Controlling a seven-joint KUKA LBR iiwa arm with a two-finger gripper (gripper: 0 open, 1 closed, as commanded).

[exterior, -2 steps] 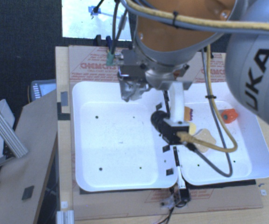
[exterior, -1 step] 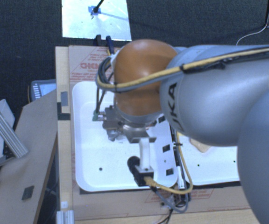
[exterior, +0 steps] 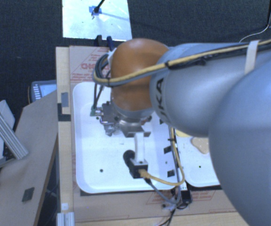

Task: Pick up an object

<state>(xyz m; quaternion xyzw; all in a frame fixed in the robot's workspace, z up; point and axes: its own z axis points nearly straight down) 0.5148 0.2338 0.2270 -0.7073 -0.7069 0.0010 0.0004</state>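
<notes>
Closest to the camera, the grey arm (exterior: 229, 107) reached in from the right, its orange band (exterior: 133, 72) above the left-hand bin (exterior: 91, 149). Its gripper (exterior: 112, 125) hung low over that bin's white floor; I could not tell whether it was open or closed. Of the 2 bins, the right-hand bin (exterior: 203, 173) held the 1 likely target, a pale tan object (exterior: 200, 146), off to the gripper's right in the view. With the arm half hiding it, I couldn't judge its long axis.
</notes>
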